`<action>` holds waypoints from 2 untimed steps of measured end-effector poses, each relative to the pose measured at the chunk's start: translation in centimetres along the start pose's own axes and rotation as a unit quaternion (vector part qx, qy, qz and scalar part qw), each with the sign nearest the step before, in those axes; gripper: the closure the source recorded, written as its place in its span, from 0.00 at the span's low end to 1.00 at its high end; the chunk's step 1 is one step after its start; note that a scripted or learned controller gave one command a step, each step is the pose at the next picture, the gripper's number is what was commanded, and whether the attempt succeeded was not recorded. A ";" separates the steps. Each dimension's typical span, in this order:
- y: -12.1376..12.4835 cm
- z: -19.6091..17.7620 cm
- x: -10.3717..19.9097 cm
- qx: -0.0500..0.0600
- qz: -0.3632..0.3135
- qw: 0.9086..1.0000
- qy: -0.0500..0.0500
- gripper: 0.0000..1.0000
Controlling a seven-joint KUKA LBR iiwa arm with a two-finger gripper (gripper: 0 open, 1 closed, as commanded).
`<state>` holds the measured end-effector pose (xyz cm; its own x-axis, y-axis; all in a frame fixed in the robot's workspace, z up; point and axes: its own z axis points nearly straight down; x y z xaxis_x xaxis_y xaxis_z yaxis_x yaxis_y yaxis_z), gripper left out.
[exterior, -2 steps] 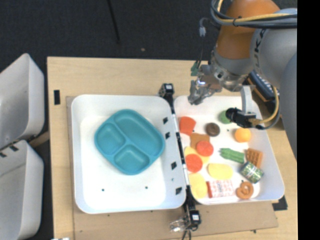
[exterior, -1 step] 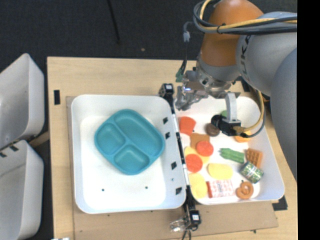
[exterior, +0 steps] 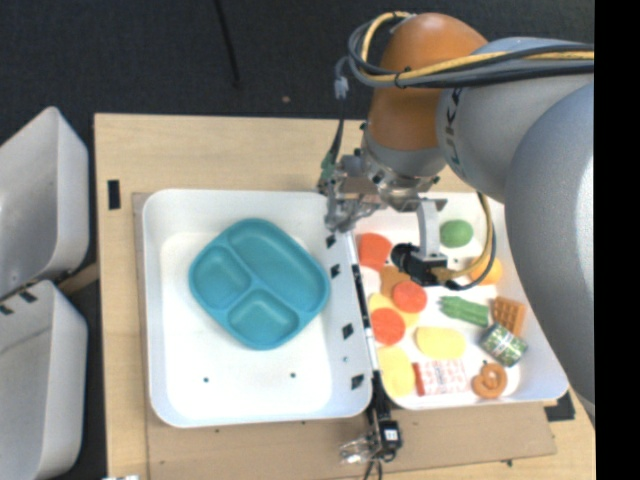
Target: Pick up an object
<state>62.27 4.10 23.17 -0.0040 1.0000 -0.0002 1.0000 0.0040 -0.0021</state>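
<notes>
My gripper (exterior: 342,216) hangs below the orange wrist band, over the far left corner of the right bin (exterior: 540,383), just beside the ridge between the two bins. Right next to it lies an orange disc (exterior: 375,249). Two more orange discs (exterior: 408,296) (exterior: 388,326) lie further toward the front. A green ball (exterior: 456,233), a green vegetable (exterior: 462,311), a yellow piece (exterior: 440,342), a small can (exterior: 502,345), a red-and-white box (exterior: 440,376) and a brown ring (exterior: 489,380) also lie in that bin. Nothing shows in the gripper's hold.
A blue divided plate (exterior: 260,283) lies in the left bin (exterior: 165,368). The grey arm (exterior: 540,148) covers the far right of the right bin. An orange waffle piece (exterior: 508,314) sits by the can. A black part (exterior: 408,259) with cables hangs near the discs.
</notes>
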 end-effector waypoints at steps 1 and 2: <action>-0.7 0.1 -0.4 0.000 0.002 1.000 0.000 1.00; -1.2 -1.5 0.4 -0.002 0.001 1.000 0.000 1.00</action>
<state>61.06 4.45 24.68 -0.0025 1.0000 0.0007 1.0000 0.0025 0.0021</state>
